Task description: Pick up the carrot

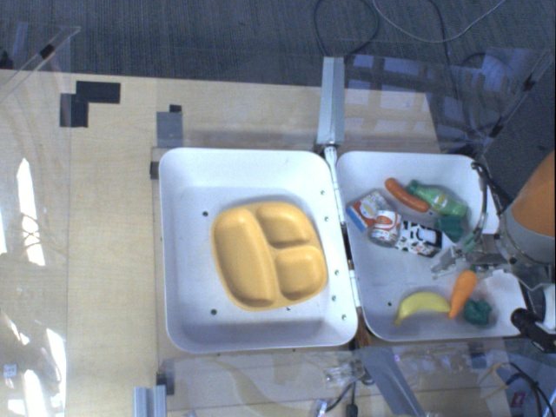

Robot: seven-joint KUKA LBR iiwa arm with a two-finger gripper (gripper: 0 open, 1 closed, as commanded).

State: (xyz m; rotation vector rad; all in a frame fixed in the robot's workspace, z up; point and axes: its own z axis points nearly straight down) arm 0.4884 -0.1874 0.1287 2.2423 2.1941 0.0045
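Camera view: small orange carrot (462, 292) with green top, tilted, gripper (458, 260) state unclear.

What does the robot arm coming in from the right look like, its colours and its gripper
The arm shows an orange band over a grey section near the wrist. Below that hangs a dark grey block at its lower end. The gripper is made of thin, pale metallic fingers reaching out over the right bin. A thin dark cable curves alongside it.

Carrot (462, 293) in right bin (375, 320), beside banana (422, 306); arm (532, 220) above.
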